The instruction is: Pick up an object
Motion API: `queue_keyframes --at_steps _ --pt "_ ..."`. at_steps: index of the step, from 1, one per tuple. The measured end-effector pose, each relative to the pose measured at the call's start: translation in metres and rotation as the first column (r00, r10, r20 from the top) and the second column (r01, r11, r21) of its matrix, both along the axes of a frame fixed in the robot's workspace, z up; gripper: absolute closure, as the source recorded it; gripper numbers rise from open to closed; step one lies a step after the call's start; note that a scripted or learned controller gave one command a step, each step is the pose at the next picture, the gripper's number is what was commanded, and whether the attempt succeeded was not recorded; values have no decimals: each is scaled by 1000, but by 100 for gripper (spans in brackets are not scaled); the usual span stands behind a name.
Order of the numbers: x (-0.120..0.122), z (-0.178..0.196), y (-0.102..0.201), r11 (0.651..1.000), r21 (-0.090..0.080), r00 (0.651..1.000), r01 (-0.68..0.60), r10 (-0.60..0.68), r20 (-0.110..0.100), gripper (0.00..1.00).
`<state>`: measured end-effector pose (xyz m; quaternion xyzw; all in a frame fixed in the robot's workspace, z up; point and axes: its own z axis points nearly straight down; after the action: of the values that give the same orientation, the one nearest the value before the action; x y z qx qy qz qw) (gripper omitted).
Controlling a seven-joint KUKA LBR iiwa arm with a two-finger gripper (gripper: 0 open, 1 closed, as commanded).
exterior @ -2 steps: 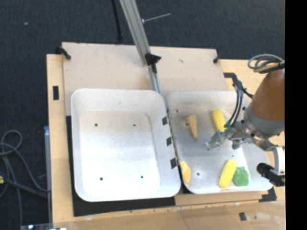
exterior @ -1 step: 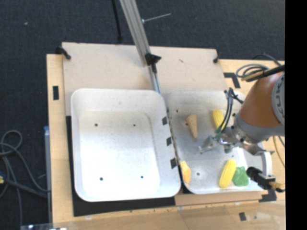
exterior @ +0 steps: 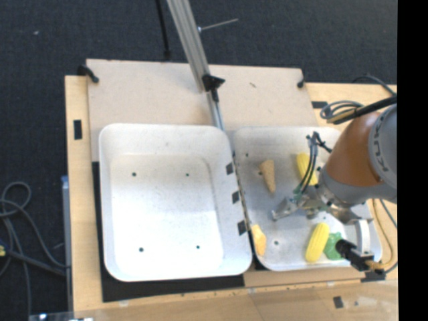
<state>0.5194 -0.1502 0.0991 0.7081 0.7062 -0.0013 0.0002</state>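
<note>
My gripper [exterior: 279, 212] hangs low over the middle of the right bin [exterior: 281, 142], reaching in from the right below the orange band of the arm [exterior: 353, 158]. A tan cone-shaped piece [exterior: 268, 175] lies just up and left of it. Right of that, a yellow piece [exterior: 303, 165] is partly hidden by the wrist. A yellow corn cob with a green end [exterior: 317, 241] lies near the bin's front, below and right of the gripper. A small yellow-orange piece [exterior: 258, 239] rests at the bin's front left corner. Nothing shows in the gripper's grasp.
The left bin [exterior: 167, 199] stands beside the right one, and their rims meet at the middle. A slanted metal rail [exterior: 190, 35] rises from behind the bins. Cables [exterior: 338, 109] run at the back right near the arm.
</note>
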Motion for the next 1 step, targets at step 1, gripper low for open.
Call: queue_keyframes --at_steps 1 --pt "2 13 0 1000 2 1000 6 -6 7 100"
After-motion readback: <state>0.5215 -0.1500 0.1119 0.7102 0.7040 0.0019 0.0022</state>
